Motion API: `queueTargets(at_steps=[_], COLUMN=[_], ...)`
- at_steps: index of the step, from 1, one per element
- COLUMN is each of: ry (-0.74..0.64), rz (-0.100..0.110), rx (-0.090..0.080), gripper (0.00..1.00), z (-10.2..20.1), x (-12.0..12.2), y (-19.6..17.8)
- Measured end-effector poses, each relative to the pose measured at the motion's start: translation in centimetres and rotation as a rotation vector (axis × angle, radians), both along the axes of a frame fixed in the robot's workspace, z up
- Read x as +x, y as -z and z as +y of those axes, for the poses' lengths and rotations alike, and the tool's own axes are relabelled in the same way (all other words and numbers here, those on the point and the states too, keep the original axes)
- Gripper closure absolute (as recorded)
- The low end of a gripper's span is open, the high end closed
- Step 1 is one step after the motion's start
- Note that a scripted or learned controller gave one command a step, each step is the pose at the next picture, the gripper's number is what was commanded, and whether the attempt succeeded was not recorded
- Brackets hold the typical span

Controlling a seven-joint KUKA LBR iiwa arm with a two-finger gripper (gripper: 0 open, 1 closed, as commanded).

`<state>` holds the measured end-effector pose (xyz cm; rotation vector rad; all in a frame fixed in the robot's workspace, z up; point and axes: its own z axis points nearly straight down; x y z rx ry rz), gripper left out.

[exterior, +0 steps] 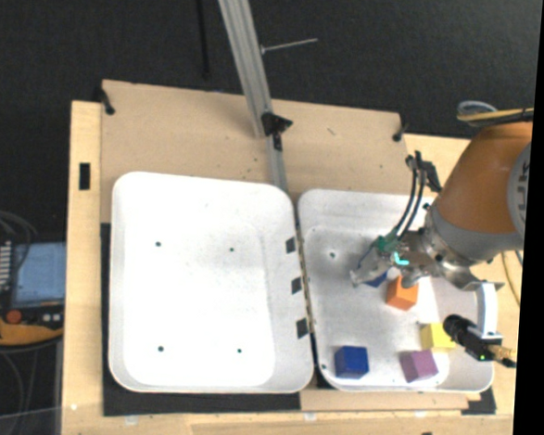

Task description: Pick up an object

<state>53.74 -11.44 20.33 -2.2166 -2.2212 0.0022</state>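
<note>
Surroundings: a slanted metal rail (251, 57) is seen crossing from the top of the view down to the gap between the two bins; a handheld control unit (27, 292) with cables is seen off the worktop's (204, 133) left edge.
In the way: the arm's grey and orange wrist (483, 194) is seen over the right bin's (332, 216) far right part; a black fitting (468, 337) is seen just beside the yellow block (435, 337).
Tool: the tool (380, 266) is seen low over the right bin's middle, with a small blue object (375, 280) at its tip and the orange block (401, 293) just beside it. Whether its fingers are spread or pressed together cannot be told, nor whether anything is pinched.
Right bin: the orange block is seen near the middle, the yellow block towards the right wall, a purple block (419, 364) and a blue block (351, 361) along the near wall, well apart from each other.
Left bin: the left bin (202, 281) is seen with only small dark specks on its white floor.
</note>
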Motion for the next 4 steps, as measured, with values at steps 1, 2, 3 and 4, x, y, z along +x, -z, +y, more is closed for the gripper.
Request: queueTargets(at_steps=[1,2,3,4], ry=[0.003,0.005,0.004,0.011], rz=[-0.005,0.001,-0.006,-0.010], rx=[-0.001,-0.003,-0.005,-0.002], gripper=[0.00,0.00,0.00,1.00], z=[0.0,0.5,0.3,0.3], x=[0.1,-0.2,-0.1,0.0], y=[-0.2,5.8,10.7,9.4])
